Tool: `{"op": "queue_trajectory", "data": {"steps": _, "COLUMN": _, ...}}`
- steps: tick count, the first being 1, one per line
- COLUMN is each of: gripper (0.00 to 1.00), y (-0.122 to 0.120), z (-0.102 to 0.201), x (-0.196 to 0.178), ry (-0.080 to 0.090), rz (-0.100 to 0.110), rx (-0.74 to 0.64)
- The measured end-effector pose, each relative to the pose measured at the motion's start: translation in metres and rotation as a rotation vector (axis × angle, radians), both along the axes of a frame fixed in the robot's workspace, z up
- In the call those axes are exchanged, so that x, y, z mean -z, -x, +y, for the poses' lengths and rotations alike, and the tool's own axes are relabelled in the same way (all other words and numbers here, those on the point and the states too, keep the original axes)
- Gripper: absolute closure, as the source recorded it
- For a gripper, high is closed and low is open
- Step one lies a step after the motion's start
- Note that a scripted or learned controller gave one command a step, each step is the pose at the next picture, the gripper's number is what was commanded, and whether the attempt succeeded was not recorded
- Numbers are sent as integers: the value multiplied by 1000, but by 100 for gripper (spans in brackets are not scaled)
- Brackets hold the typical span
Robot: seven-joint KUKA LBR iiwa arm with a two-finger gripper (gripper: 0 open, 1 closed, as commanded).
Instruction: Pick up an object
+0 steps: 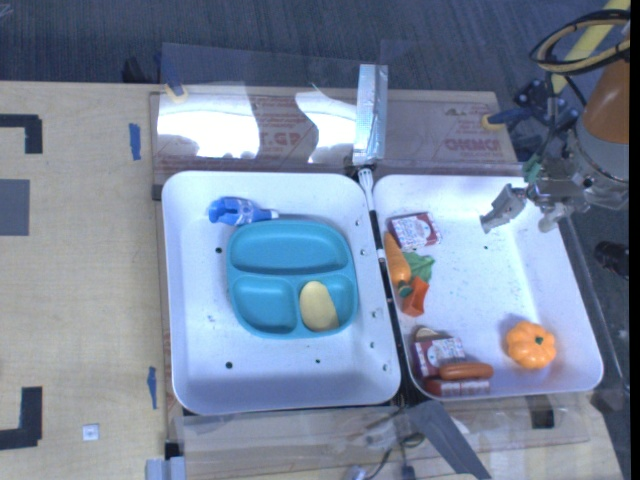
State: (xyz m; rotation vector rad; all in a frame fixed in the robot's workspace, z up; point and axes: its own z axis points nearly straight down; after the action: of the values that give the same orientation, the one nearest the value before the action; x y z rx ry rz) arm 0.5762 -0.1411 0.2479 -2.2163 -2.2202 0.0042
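The gripper [524,211] hangs over the far right part of the right bin [560,268], its two fingers spread apart with nothing between them. It sits above bare white floor, near the bin's back wall and well apart from every object, which reads as a start or approach pose, not a grasp.

No object is named by the task, so any item in reach will do. The nearest to the jaws is a small red-and-white packet [414,231] lying flat by the divider; just below it a toy carrot [404,271], orange with green leaves, rests against the same wall. A toy pumpkin [530,345], orange and rounded with a short green stem, stands alone near the bin's front right corner, so it looks the easiest to close on. At the front left a second packet [440,351] lies with what may be a toy sausage [459,372] on top, though the view is too coarse to be sure.

The left bin [190,298] holds a teal divided tray [290,248] with a yellow, egg-like piece [318,306] in one compartment, and a blue toy [235,211] just behind it.
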Motion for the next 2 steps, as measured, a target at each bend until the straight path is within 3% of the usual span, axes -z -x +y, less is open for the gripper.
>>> {"op": "queue_trajectory", "data": {"steps": 1, "gripper": 0, "y": 96, "z": -42, "x": 91, "ry": -2, "rz": 4, "rx": -176}}
{"op": "queue_trajectory", "data": {"steps": 2, "gripper": 0, "y": 93, "z": -63, "x": 162, "ry": -6, "rz": -9, "rx": -213}}
